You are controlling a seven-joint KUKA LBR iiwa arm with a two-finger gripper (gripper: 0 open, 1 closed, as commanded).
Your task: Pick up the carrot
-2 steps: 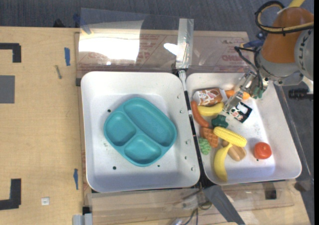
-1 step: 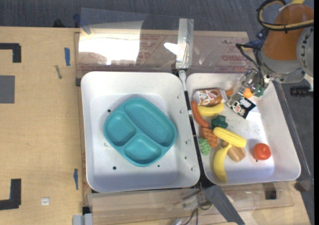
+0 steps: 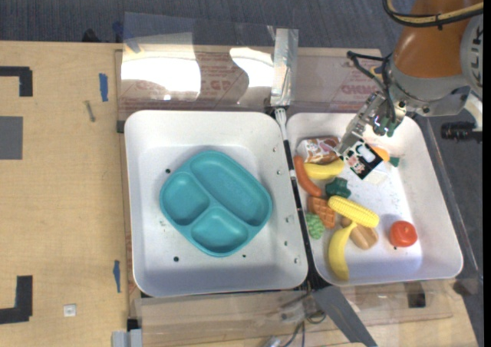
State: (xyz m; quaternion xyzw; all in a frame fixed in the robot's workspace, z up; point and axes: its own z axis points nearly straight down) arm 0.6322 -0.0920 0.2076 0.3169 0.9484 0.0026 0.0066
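Nearest to you, at the front of the right bin (image 3: 441, 261), a yellow banana (image 3: 338, 249) lies curved, with a tan rounded piece (image 3: 364, 237) just beside it and a red tomato (image 3: 403, 233) a little further to the right. Just behind the banana you see a yellow corn cob (image 3: 353, 211) lying slantwise, and at its left a small green piece (image 3: 314, 224) beside an orange waffled piece (image 3: 325, 213). Your target, the carrot (image 3: 304, 178), lies against the left wall of that bin: a slim orange shape, long and narrow, running from the back toward the front, its far end tucked under a second small yellow banana-like piece (image 3: 325, 170) and a white packet with red print (image 3: 316, 149). A black-and-white card (image 3: 363, 160) lies tilted near the back of the bin, with a small orange and green bit (image 3: 388, 158) at its right edge. Above that card you find the gripper (image 3: 367, 124), hanging off the grey arm with its orange band (image 3: 430, 31), reaching in from the right; it sits apart from the carrot, and you cannot tell how its jaws stand against the clutter below. In the left bin (image 3: 146, 184) a teal divided plate (image 3: 215, 201) with three compartments lies near the middle. Both bins rest on a wooden bench (image 3: 54, 207).
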